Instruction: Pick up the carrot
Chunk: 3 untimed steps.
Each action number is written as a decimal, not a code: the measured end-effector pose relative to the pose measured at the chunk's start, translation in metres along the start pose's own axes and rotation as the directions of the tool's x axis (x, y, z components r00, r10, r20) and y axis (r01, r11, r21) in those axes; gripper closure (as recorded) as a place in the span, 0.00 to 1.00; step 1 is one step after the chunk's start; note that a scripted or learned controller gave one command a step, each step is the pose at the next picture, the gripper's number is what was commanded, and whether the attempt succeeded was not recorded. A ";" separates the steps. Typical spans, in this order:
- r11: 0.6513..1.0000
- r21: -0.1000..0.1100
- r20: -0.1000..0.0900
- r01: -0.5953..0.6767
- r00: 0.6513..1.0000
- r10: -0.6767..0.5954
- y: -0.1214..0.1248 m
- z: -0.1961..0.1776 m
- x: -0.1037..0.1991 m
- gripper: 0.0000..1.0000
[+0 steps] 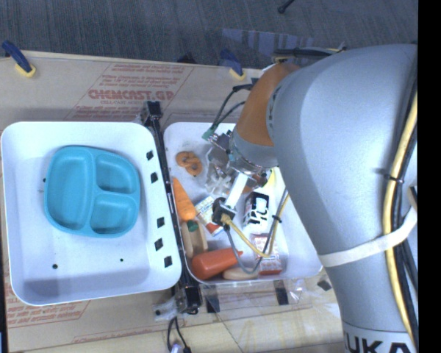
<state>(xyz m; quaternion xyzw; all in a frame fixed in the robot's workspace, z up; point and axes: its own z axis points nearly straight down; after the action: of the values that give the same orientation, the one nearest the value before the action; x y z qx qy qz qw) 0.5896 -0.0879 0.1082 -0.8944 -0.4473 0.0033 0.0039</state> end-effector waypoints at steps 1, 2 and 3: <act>1.000 0.001 0.001 0.001 1.000 -0.001 0.000 0.000 0.000 0.00; 1.000 0.004 0.001 0.008 1.000 -0.008 -0.001 -0.009 0.001 1.00; 1.000 0.004 0.002 0.009 1.000 -0.009 -0.001 -0.009 0.001 0.00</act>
<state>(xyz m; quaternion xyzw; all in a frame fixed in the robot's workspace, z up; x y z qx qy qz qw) 0.5892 -0.0868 0.1170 -0.8923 -0.4513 0.0051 0.0055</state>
